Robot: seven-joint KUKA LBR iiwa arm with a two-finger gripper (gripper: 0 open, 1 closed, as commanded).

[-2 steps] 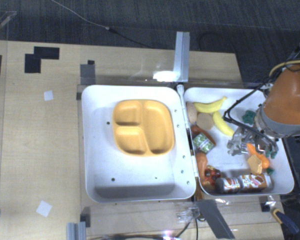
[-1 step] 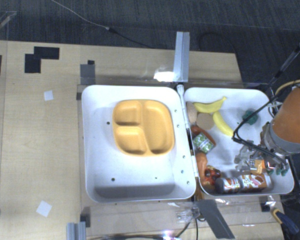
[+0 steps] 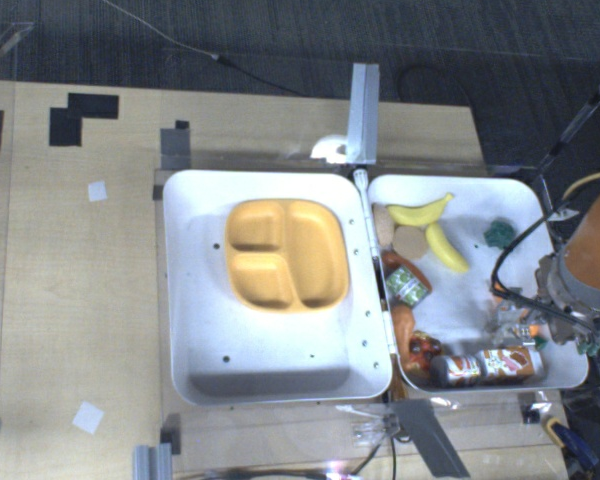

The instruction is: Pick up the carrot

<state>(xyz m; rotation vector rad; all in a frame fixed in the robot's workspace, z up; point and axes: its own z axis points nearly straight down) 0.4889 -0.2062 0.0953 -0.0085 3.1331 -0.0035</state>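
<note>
While the carrot [image 3: 404, 321] lies untouched, the pick is not yet done.
It rests by the right bin's [image 3: 525, 190] left wall; the end effector [image 3: 510, 320] hovers well apart, its state impossible to tell.

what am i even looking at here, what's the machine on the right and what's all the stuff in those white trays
This is a single camera fixed above a bench, looking down at a slant. On the right edge is a robot arm, grey with an orange band above its wrist; it reaches in over the right bin. Its gripper hangs low over that bin, but it is too blurred to tell whether it holds anything.

The left bin holds a yellow divided tray. The right bin holds toy food: two bananas, a small green piece, a bottle lying on its side, and along its left wall the orange carrot, which the arm is meant to pick up.
</note>
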